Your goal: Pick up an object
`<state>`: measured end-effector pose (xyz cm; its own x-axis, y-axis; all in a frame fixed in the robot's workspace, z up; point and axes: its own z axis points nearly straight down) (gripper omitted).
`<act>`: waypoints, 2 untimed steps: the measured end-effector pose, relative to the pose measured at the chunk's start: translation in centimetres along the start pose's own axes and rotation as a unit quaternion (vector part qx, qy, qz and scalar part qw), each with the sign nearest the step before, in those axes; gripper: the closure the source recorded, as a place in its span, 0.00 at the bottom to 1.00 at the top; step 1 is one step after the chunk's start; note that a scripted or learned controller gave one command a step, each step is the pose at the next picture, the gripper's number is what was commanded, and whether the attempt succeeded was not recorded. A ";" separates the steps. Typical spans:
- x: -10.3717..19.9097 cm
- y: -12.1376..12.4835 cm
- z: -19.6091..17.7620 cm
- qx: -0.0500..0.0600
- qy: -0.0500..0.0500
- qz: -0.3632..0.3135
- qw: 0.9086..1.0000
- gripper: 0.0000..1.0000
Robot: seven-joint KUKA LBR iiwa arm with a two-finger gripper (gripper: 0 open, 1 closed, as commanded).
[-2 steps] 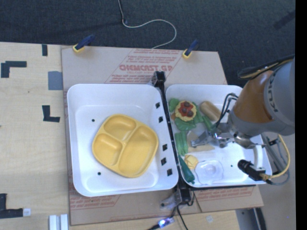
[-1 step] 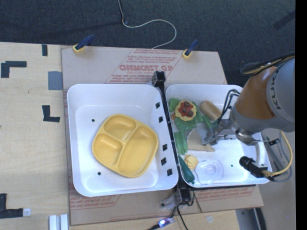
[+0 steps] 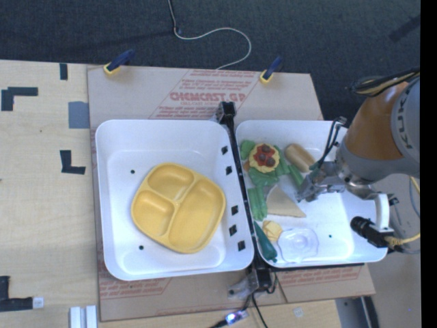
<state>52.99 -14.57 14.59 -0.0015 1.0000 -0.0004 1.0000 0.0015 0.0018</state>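
Gripper [image 3: 305,190] low in right bin [image 3: 341,241], beside pale wedge [image 3: 285,203]; finger state cannot tell. Yellow divided plate [image 3: 179,207] in left bin [image 3: 116,162].

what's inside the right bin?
The right bin holds toy food: a pizza-like disc, green pieces, a bread roll, a pale wedge and a clear cup. The gripper and arm cover its right side.

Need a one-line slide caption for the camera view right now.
Gripper low in the right bin beside mixed toy food; yellow divided plate sits alone in the left bin.
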 end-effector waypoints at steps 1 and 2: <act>-0.3 -0.3 -6.2 -0.001 -0.001 0.000 1.000 1.00; -0.3 -0.2 -7.9 0.001 0.000 0.000 1.000 1.00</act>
<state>52.78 -14.84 22.52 -0.0016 1.0000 0.0000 1.0000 0.0016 0.0007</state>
